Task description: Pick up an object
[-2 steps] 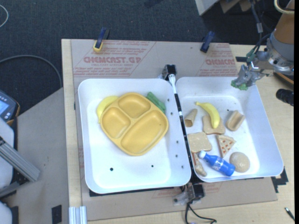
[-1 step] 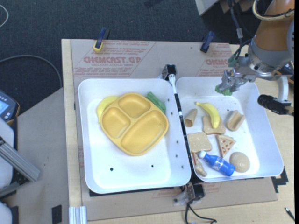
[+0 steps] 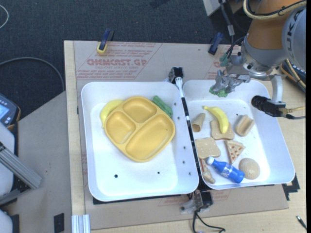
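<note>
Your pincer grips a small green object above the right bin's far rim. Its long axis can't be made out.

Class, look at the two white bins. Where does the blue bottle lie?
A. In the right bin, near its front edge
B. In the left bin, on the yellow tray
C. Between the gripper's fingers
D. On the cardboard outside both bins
A: the blue bottle lies on its side in the right bin, near the front edge, between a slice of bread and a round bun.
</note>
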Action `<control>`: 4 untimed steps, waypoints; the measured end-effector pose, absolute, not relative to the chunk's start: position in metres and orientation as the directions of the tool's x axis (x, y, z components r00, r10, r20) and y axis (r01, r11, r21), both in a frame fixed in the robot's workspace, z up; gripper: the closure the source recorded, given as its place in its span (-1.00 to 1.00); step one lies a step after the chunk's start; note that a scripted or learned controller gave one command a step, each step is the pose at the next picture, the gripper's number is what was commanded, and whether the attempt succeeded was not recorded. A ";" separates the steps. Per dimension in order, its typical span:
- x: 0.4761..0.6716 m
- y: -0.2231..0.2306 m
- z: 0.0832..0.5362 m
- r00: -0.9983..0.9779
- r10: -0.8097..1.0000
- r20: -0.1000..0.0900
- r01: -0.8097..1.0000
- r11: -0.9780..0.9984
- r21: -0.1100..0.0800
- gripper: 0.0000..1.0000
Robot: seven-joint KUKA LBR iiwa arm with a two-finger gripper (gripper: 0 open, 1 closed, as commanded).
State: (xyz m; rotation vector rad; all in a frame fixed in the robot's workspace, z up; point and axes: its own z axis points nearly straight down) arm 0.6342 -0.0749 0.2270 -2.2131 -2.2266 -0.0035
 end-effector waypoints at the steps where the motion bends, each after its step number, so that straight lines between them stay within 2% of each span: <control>1: 0.625 -0.024 0.236 -0.006 1.000 0.004 1.000 0.006 -0.002 1.00; 2: 0.613 0.009 0.214 -0.004 1.000 0.002 1.000 0.004 -0.005 1.00; 3: 0.625 0.005 0.231 -0.002 1.000 0.000 1.000 0.002 0.004 1.00; 4: 0.621 0.011 0.222 -0.001 1.000 0.000 1.000 0.001 -0.002 1.00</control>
